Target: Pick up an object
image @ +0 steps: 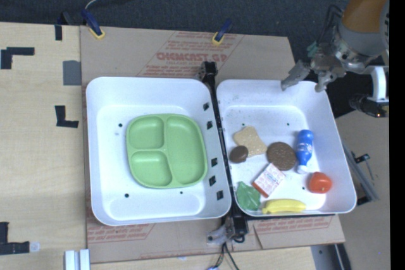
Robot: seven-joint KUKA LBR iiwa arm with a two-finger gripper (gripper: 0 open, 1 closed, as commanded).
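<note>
1. White plastic forms the two shallow bins, side by side on a cardboard sheet (190, 50) laid over the bench; the left bin (104, 104) carries a green divided plate (167, 150) with three compartments.
2. The right bin (329, 117) holds all the loose items, gathered in its near half.
3. A tan bread-shaped piece (250, 139) lies toward the bin's left, with a small dark brown round piece (238, 153) just beside its near-left corner.
4. A larger brown round cookie (281, 155) sits to the right of these, and a blue bottle (304, 147) with a white cap lies just beside it on the right.
5. A red-and-white packet (269, 180) lies nearer, tilted, close to the cookie's near edge.
6. A green leafy item (247, 195) rests at the near-left corner, a yellow banana (284, 205) lies along the near wall, and a red-orange tomato (320, 183) sits toward the near-right corner.
7. The gripper (305, 77) hangs over the far-right rim of the right bin, its two grey fingers spread apart, one pointing left and one right.
8. Nothing sits between the fingers, and they stand well apart from every item in the bin.
9. The grey arm with its orange band (367, 6) rises from the gripper toward the far right.
</note>
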